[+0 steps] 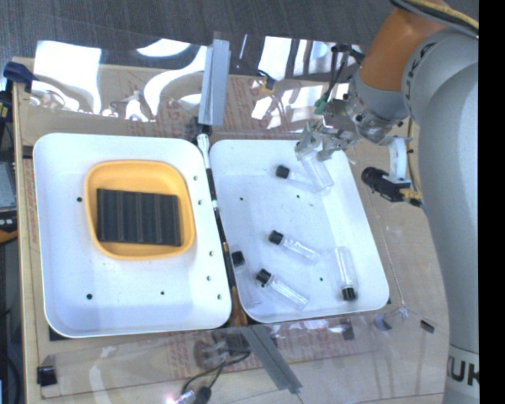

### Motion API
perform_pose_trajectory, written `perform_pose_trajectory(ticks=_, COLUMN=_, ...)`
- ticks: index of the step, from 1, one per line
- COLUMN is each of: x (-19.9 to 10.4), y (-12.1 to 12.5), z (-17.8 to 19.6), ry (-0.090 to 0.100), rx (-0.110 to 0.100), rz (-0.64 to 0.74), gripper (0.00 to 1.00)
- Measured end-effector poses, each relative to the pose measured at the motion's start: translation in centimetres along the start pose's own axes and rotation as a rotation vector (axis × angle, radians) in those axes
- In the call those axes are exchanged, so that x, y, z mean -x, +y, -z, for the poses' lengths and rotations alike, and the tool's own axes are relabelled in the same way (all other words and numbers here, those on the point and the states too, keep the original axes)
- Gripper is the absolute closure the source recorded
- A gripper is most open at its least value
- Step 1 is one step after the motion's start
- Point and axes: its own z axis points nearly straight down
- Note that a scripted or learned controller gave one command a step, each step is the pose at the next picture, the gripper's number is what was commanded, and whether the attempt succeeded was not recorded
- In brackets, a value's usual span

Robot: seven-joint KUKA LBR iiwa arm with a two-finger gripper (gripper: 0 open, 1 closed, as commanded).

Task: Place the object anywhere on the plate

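Note:
A yellow plate (pixel 139 209) with a dark ridged centre lies in the left white bin (pixel 59 293). Several clear vials with black caps lie in the right white bin (pixel 366 251): one near the top (pixel 303 176), one mid-bin (pixel 291 245), one near the front (pixel 279 288) and one at the right (pixel 345 272). My gripper (pixel 318 146) hangs over the right bin's far right corner, just above and behind the top vial. The vial's far end is close under the gripper, and I cannot tell whether they touch.
A grey metal bar (pixel 212 82) stands behind the gap between the bins. The arm's grey body (pixel 446 183) covers the right side of the bench. Shiny reflective sheeting runs along the back edge.

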Motion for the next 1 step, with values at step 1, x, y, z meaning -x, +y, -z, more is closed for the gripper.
perform_pose_trajectory(ticks=1, x=-2.91, y=-7.88, z=-4.94, ry=0.0, rx=-0.003, rz=0.3, gripper=1.0)
